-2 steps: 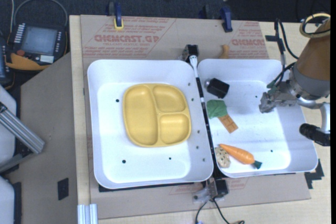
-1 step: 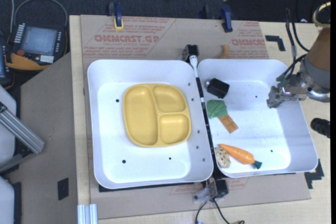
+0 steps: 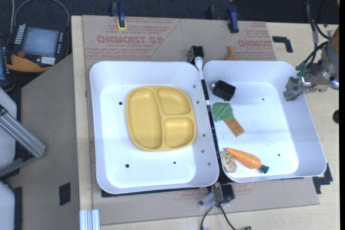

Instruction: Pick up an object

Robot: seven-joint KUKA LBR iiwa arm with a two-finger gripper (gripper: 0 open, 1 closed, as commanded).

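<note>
Tool (image 3: 292, 89) at right bin (image 3: 302, 132) right rim | grip state unclear | carrot (image 3: 243, 158) well apart, lower-left

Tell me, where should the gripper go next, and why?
Probably leftward and down toward the carrot. The gripper sits at the right bin's right rim, apart from every item, and the carrot lies near the bin's front with open floor to its right.

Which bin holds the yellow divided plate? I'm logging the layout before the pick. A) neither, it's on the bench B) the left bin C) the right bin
B: the yellow divided plate lies flat in the left bin, while the toy carrot lies in the right bin.
</note>
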